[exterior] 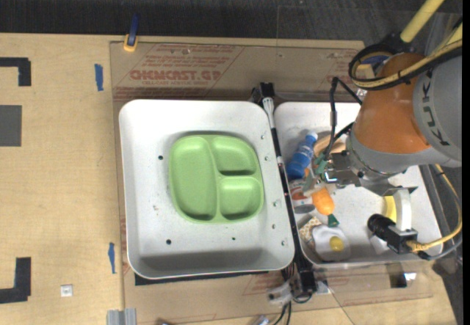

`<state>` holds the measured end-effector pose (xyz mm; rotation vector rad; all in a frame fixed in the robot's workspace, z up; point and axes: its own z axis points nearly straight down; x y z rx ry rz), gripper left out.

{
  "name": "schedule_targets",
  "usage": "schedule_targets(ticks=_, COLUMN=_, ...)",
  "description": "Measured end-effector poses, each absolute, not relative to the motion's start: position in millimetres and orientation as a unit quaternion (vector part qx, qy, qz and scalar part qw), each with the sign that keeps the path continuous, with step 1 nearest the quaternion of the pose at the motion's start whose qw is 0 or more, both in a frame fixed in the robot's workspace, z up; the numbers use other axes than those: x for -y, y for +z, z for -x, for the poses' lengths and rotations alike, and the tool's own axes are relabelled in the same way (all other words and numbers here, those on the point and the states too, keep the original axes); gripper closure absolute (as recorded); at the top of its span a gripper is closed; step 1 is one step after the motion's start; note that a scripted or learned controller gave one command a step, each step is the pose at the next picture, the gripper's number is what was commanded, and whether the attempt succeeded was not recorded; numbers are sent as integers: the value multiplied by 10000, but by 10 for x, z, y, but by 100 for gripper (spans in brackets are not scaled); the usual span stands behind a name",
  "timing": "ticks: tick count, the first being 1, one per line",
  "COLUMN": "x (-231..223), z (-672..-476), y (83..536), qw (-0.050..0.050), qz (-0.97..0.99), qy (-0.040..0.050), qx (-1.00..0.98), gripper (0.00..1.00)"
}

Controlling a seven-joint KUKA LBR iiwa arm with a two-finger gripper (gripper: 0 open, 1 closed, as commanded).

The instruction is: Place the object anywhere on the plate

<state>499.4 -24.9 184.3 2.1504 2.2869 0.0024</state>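
Camera view: one plate (215, 177), two bins (139, 169).

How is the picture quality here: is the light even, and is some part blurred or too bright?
Camera view: light is soft and even on the green plate and the left bin; the white bin floor is bright, nearly washed out; the arm looks slightly soft; small items under the tool in the right bin are hard to make out.
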Motion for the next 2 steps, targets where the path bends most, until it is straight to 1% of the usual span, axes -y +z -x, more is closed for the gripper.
schedule_targets(ticks=1, x=-389, z=-5680, y=2654, qw=6, qz=-7248, qy=18, qx=-6889, gripper=100)
schedule_targets(ticks=2, x=-367, z=-5669, y=2634, qw=-2, qz=-7254, qy=-13, qx=-6884, gripper=0)
